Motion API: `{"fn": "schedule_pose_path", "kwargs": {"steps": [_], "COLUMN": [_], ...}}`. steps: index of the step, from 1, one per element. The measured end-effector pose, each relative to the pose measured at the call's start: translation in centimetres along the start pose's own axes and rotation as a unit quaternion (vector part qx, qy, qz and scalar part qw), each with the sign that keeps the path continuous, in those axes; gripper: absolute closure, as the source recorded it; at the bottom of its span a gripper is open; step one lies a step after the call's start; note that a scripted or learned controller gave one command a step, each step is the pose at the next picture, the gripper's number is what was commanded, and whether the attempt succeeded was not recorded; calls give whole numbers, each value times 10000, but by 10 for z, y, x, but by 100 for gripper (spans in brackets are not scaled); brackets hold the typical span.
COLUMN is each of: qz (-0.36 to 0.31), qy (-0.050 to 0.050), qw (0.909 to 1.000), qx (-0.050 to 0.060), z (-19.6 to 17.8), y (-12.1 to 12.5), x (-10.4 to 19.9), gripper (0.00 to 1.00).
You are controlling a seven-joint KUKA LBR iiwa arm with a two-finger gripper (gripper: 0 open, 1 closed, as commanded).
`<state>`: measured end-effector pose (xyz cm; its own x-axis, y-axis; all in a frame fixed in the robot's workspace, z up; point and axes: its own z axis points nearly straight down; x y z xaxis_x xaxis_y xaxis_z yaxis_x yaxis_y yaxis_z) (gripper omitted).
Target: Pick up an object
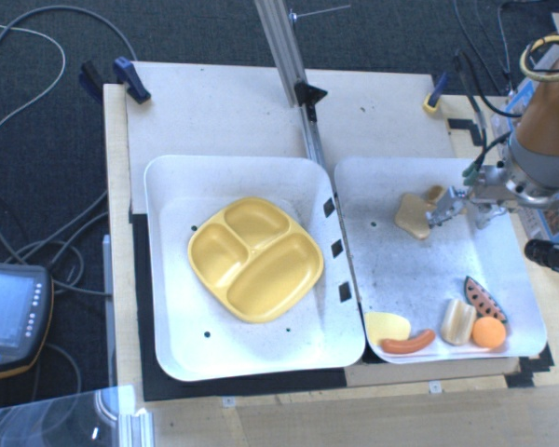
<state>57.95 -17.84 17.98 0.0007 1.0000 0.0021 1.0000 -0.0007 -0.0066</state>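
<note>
Pincer hovers low in the right bin, its tip just beside a tan bread-like piece; whether it grips cannot be told. Nothing looks lifted yet; toy foods, including an orange, wait along the near rim.
</note>
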Motion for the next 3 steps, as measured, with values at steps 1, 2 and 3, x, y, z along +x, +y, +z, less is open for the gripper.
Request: {"fn": "schedule_pose_path", "kwargs": {"steps": [1, 2, 3], "qz": [-3, -5, -6], "qy": [5, 0, -1], "qw": [10000, 10000, 10000], "qx": [8, -4, -31], "z": [63, 89, 76], "y": [-3, -3, -2], "x": [2, 3, 3], "gripper": [0, 0, 100]}}
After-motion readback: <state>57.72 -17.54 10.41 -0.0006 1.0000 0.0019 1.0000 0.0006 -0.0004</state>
